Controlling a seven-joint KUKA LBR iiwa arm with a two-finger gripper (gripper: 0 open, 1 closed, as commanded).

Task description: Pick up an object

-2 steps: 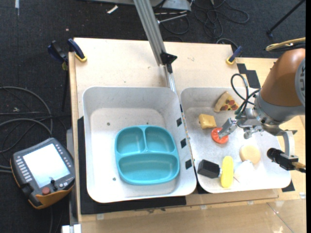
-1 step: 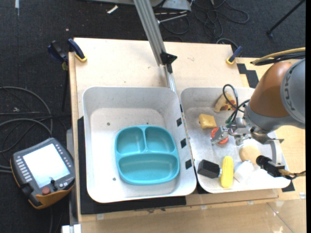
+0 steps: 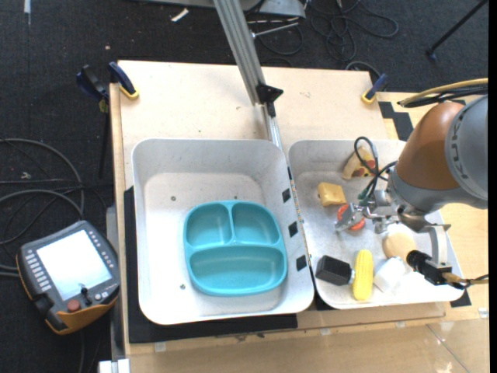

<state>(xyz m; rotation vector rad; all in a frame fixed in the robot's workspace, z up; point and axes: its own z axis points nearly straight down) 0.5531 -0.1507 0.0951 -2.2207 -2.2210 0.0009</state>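
Note:
The right bin [image 3: 307, 162] holds several small objects. A yellow wedge-shaped block [image 3: 331, 193] lies near its middle and a tan and yellow curved piece [image 3: 358, 164] sits toward the back. Along the front lie a black block [image 3: 332, 270], a yellow corn cob [image 3: 363, 275], a white piece [image 3: 390, 275] and a tan round piece [image 3: 399, 244]. My gripper [image 3: 353, 217] is low in the bin, just right of the yellow block. A small orange-red thing [image 3: 356, 224] sits right at its tip. Whether it is gripped is unclear.
The left bin [image 3: 155, 169] holds a teal divided plate [image 3: 233, 247]. A slanted metal pole [image 3: 242, 41] rises from the back between the bins. Yellow clamps [image 3: 124, 84] [image 3: 373, 92] sit at the bench's back corners. A pendant [image 3: 66, 274] lies left of the bench.

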